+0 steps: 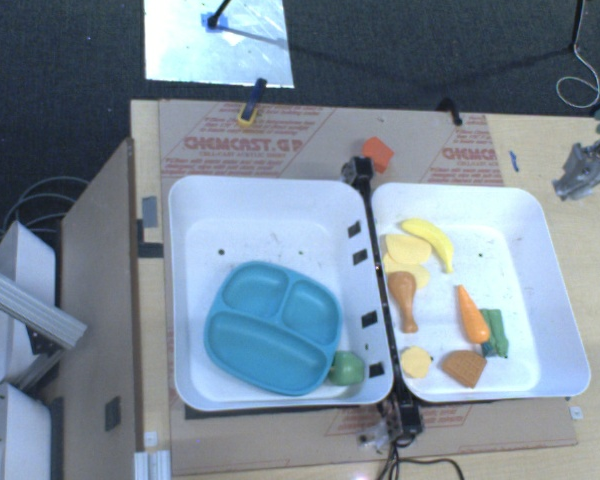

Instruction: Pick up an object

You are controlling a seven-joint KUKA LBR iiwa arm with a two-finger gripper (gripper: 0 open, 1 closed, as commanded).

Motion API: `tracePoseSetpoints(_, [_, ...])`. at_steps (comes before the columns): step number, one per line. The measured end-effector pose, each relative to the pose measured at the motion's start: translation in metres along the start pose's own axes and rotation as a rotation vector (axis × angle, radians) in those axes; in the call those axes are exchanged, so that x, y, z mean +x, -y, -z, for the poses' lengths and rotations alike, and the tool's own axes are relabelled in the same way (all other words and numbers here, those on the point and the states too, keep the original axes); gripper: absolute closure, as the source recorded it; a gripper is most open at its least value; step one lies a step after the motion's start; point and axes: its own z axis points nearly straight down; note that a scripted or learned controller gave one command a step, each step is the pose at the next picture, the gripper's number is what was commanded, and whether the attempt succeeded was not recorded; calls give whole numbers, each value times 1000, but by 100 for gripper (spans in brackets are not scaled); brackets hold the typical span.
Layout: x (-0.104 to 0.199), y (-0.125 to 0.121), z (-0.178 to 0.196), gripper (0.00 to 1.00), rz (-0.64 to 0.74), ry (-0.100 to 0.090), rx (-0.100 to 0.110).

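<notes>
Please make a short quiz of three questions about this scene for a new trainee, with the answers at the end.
1. True or false: the blue divided tray lies in the left bin.
2. Which thing touches the tray's lower right edge? A) the banana B) the green ball C) the carrot
3. Fill in: the gripper is outside the right bin, near the picture's ____ edge.

Key: 1 true; 2 B; 3 right.
</notes>
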Motion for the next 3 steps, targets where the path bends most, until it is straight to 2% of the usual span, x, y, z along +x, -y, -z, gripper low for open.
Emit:
tracePoseSetpoints(1, [-1,-1,11,100,4,2,-4])
tracePoseSetpoints(2, [-1,-1,11,0,4,1,-3])
tracePoseSetpoints(3, [-1,-2,23,100,8,4,-8])
